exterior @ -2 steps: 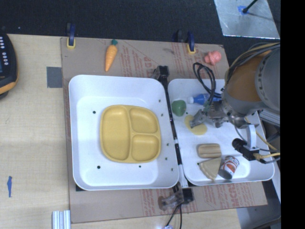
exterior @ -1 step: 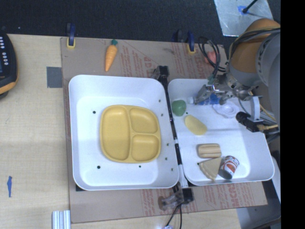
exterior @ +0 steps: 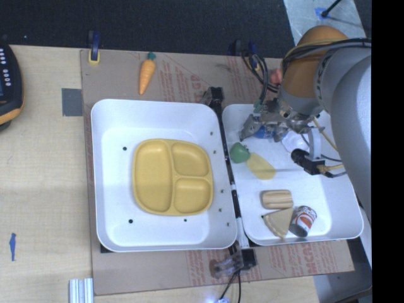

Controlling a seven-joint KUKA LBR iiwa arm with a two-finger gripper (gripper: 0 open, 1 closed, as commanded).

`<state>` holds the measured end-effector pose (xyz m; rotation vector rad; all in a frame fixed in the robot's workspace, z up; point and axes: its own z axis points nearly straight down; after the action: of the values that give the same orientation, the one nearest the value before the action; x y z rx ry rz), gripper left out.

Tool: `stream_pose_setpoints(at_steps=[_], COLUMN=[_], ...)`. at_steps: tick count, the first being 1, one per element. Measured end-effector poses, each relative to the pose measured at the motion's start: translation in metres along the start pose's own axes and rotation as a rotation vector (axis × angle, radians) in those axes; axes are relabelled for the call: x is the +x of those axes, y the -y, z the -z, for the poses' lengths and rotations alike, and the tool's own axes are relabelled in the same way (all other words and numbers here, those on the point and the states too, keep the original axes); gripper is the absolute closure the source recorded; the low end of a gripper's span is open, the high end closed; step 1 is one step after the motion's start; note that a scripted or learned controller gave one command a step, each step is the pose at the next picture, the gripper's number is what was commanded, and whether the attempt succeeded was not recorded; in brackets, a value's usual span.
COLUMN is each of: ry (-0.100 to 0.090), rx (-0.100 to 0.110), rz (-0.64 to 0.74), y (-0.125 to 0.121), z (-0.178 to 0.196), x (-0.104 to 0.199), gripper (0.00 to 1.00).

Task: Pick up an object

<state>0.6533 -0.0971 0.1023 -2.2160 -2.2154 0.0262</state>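
Objects for picking lie in the right bin (exterior: 344, 229): a green piece (exterior: 239, 152) touching a pale yellow piece (exterior: 260, 166) near the bin's left wall, a tan roll (exterior: 276, 199) below them, and a tan wedge (exterior: 276, 222) beside a small can (exterior: 303, 220) at the near edge. At the bin's far end hangs the end effector (exterior: 264, 126), low over the bin floor, its opening impossible to judge and nothing visibly gripped. A yellow divided tray (exterior: 172, 176) sits in the left bin (exterior: 110, 169), and a toy carrot (exterior: 146, 73) lies on the tabletop (exterior: 44, 169) beyond it.
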Motion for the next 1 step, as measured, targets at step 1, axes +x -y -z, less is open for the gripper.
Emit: stream_pose_setpoints(at_steps=[1], ry=[0.0], rx=[-0.02], rz=[-0.004], y=[-0.0018], z=[0.0472], x=[-0.1093], gripper=[0.0])
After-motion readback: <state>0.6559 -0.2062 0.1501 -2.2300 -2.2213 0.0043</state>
